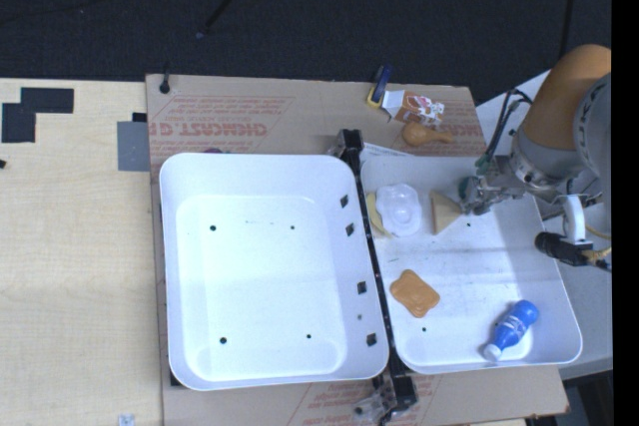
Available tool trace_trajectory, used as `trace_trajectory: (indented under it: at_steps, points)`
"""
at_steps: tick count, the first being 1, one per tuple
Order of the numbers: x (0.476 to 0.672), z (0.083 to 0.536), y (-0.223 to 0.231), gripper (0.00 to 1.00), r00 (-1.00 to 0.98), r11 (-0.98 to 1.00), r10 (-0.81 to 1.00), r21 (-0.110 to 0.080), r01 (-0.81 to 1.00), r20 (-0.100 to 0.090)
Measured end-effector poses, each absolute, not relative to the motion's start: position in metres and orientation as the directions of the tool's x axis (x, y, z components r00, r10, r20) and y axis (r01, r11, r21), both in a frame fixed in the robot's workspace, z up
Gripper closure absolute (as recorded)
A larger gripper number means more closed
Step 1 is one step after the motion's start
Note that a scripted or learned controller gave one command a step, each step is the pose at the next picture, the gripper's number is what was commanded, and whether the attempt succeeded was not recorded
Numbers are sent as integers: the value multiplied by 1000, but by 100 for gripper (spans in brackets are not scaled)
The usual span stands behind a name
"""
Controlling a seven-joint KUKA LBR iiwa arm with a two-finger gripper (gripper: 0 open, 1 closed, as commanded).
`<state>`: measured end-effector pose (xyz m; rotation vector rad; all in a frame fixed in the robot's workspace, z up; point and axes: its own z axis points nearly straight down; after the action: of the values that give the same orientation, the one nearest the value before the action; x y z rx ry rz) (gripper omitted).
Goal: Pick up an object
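The right bin point(559, 314) holds a tan wedge-shaped piece point(442, 212), a clear plastic cup point(400, 208) with a pale yellow item point(373, 213) at its left, an orange-brown flat piece point(413, 293) and a blue bottle point(511, 328) lying near the front right corner. My gripper point(472, 196) is low over the back of this bin, right at the wedge's right edge. The grey arm with its orange band point(564, 100) comes in from the right behind it. Whether the gripper touches the wedge is unclear.
The left white bin point(175, 214) sits beside the right one, with a black divider point(361, 234) between them. Behind the right bin, on the cardboard, lie an orange-brown object point(424, 133), a small printed packet point(419, 105) and a blue-yellow clip point(379, 88).
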<state>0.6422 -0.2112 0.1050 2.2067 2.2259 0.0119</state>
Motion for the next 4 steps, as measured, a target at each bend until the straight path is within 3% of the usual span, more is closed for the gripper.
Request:
trace_trajectory:
  at_steps: [1, 2, 4]
  points:
    - [646, 259, -215, 100, -1, 1, 1000, 12, 1000, -4]
    - [645, 378, -215, 100, -1, 1, 1000, 12, 1000, -4]
    - [644, 491, -205, 100, -1, 1, 1000, 4, 1000, -1]
